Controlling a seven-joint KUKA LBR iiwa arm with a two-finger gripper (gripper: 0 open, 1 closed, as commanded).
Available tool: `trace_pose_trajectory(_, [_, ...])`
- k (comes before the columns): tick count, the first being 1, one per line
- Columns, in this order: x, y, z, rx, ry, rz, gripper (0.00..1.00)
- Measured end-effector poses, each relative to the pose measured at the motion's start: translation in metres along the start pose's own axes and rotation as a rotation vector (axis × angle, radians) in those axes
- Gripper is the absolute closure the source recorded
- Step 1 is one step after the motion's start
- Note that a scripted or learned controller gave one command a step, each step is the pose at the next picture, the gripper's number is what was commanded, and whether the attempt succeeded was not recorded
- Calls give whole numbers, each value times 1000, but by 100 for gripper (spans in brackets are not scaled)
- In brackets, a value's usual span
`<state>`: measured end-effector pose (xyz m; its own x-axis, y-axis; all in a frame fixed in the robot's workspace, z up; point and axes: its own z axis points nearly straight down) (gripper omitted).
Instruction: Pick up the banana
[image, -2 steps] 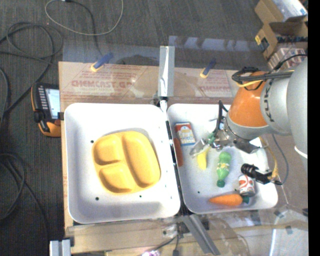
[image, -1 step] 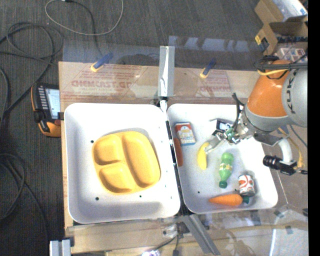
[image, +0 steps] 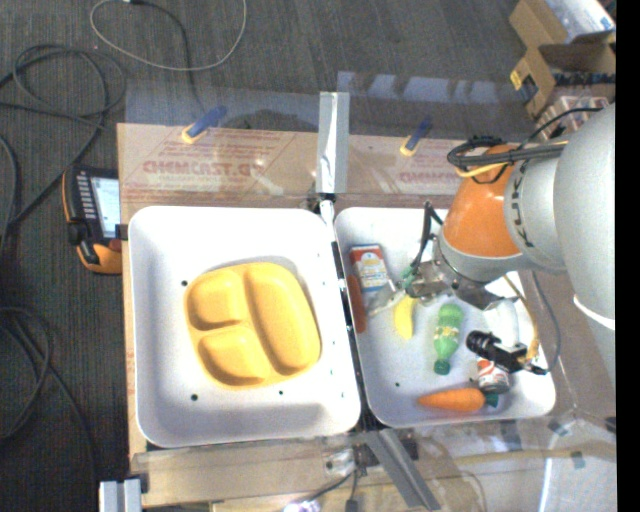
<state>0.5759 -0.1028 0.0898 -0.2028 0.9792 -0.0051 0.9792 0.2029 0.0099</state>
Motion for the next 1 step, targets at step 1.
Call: trace_pose_trajectory(1, [0,2,-11,-7,0,0,100])
